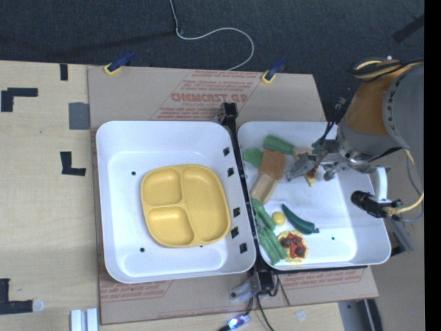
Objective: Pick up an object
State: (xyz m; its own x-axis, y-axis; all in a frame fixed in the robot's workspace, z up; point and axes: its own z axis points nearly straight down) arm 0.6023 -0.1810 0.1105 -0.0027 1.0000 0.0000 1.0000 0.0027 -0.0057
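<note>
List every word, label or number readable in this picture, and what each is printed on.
Red print on the cardboard sheet under the bins, upside down in this view: too blurred to read.
Smaller red print on the cardboard's near edge: also unreadable.
No other text can be made out.

Arm cut off at right edge. Gripper fingers blurred, small reddish item at tips unclear. Cable runs off top edge.

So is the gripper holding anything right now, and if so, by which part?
Cannot be told. The gripper sits low in the right bin with something small, red and yellow at its tip, but the view is too blurred to confirm a hold.
</note>
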